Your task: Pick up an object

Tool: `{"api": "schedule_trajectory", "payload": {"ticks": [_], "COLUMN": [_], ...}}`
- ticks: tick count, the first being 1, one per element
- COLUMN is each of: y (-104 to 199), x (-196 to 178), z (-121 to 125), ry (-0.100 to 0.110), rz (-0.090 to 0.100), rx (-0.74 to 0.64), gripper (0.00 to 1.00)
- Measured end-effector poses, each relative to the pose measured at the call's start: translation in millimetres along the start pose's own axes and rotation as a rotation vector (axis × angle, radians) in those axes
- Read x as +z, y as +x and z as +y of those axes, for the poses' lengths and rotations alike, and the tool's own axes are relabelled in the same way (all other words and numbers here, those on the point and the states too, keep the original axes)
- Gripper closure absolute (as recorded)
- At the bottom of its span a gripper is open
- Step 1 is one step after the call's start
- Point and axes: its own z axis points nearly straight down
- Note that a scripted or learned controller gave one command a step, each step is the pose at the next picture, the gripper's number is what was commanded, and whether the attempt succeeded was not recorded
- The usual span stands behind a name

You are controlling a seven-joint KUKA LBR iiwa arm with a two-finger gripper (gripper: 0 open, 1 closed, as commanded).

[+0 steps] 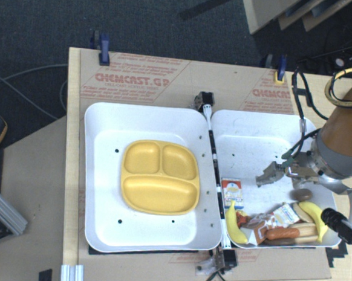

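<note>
Bananas (236, 223) and other toy food lie heaped in the near corner of the right bin (250, 127): a small printed carton (231, 189), a sausage (281, 234), a second yellow banana (315, 216) and a crinkled wrapper (284, 213). Above that heap the gripper (271, 173) hangs with its jaws spread and nothing between them. Left of the right bin, the other white bin (94, 179) carries a yellow, three-part plastic plate (160, 177). Red print reading "CHEMCAST GP" repeats across the tan bench (138, 79) board, clamped by blue clips (102, 47). Dark carpet (40, 11) surrounds it.
</note>
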Motion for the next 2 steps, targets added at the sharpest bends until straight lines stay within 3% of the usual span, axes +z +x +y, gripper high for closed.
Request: {"api": "schedule_trajectory", "payload": {"ticks": [1, 2], "y": [-74.4, -105.6], "x": [23.6, 129.4], "z": [40.7, 47.4], "ry": [-0.004, 0.007], "rz": [-0.005, 0.001], "rx": [0.005, 0.003], "gripper": [0.00, 0.00]}}
